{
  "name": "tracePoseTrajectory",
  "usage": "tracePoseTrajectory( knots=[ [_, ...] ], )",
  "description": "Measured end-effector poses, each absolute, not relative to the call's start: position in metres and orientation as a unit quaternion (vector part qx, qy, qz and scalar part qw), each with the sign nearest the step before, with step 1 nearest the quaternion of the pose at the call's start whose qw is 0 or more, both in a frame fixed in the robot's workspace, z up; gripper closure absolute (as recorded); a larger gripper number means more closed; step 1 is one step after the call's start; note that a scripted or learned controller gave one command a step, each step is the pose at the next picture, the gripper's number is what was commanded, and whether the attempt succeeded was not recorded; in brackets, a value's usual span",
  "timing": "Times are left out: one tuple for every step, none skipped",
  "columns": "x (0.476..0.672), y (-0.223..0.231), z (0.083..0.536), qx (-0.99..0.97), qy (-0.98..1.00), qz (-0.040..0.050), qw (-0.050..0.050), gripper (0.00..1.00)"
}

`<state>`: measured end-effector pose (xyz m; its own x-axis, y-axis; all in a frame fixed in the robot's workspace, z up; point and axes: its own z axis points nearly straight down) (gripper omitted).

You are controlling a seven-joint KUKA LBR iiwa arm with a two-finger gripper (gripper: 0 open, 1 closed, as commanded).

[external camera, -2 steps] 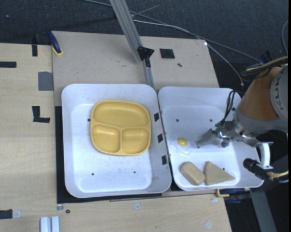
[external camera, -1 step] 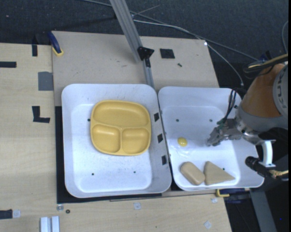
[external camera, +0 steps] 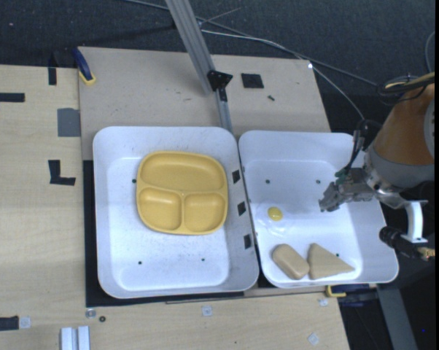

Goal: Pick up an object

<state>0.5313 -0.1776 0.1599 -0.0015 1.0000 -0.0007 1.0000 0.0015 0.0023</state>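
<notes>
While the arm is reaching in from the right edge of the frame, its gripper (external camera: pixel 335 197) is hanging over the right bin (external camera: pixel 296 143), near that bin's right wall and roughly level with its middle. Whether the claw is apart or together cannot be told at this size and angle; nothing is visibly sitting between its tips, so I am judging that no object is being held yet.

Candidates for picking are lying in the same bin: a small yellow ball (external camera: pixel 275 214) is resting near the bin's centre left, and two tan pieces, a rounded loaf shape (external camera: pixel 289 261) and a wedge (external camera: pixel 327 262), are sitting side by side, touching or nearly so, along the lower edge of the frame's right bin. A yellow divided plate (external camera: pixel 181 192) is occupying the middle of the left bin (external camera: pixel 114 217), well apart from the gripper.

Open white floor is lying between the gripper and the ball, so a sideways move toward centre left looks unobstructed. Both tan pieces are crowding the bin's lower wall and each other, which is probably leaving little finger room there. Being isolated, the ball seems the easier target, though it may be rolling away when touched.
</notes>
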Motion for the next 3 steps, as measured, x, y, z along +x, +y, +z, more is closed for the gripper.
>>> tracePoseTrajectory(
  knots=[
    [0.532,-0.178,0.204,0.707,0.708,0.0007,0.002,1.0],
    [0.526,-0.123,0.198,0.705,0.709,-0.0003,-0.001,1.0],
    [0.525,-0.068,0.192,0.705,0.709,-0.0004,-0.002,1.0]
  ],
)
